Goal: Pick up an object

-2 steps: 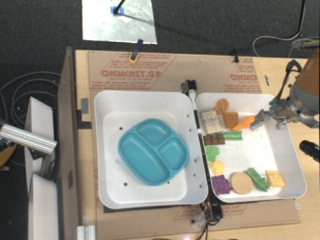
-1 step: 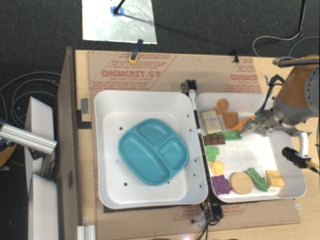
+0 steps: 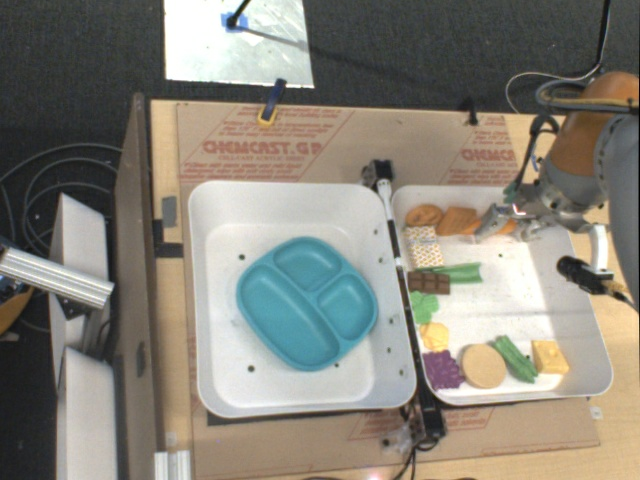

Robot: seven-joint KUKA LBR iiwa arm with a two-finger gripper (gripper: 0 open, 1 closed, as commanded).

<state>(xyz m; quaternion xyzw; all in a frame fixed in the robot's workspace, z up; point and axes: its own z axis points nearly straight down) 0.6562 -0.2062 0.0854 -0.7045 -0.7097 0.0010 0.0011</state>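
Partly, the arm hides the right bin's far corner.

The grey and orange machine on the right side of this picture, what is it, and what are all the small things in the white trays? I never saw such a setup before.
That machine is a robot arm, grey with an orange band, reaching in from the right. The single camera hangs above the bench and looks down at a slant. At the arm's end is a two-finger gripper, low over the far end of the right white bin, close to a flat orange-brown toy food piece. Whether it holds anything cannot be seen.

The left white bin contains a turquoise plastic plate with three compartments. The right bin holds small toy foods, among them a purple grape bunch, a round tan cookie, a yellow cheese block and a dark brown chocolate bar. Its job is picking up one object.
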